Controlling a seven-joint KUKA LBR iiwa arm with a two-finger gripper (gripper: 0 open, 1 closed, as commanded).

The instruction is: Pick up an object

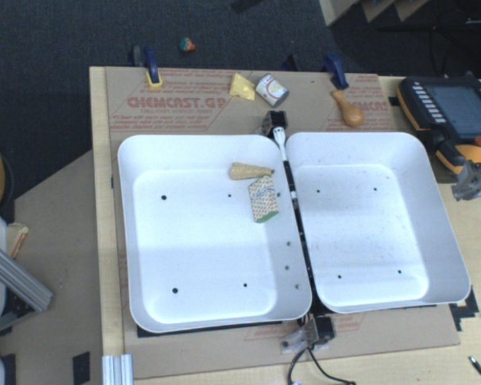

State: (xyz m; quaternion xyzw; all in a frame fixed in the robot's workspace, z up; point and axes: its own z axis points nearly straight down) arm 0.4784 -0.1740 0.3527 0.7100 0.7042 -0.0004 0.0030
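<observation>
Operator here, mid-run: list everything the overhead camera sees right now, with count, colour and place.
white bins: two, side by side on the bench
tan cone-shaped piece: one, left bin, upper middle
patterned green-white packet: one, left bin, just below the cone piece, near the right wall
yellow wedge: one, on the board behind the bins
small white box: one, right of the wedge
wooden-coloured pear-shaped object: one, board behind the right bin
blue clamps: two, at the board's far edge
tablet with orange edge: one, dark, far right
small multicoloured ball: one, on the dark floor
</observation>
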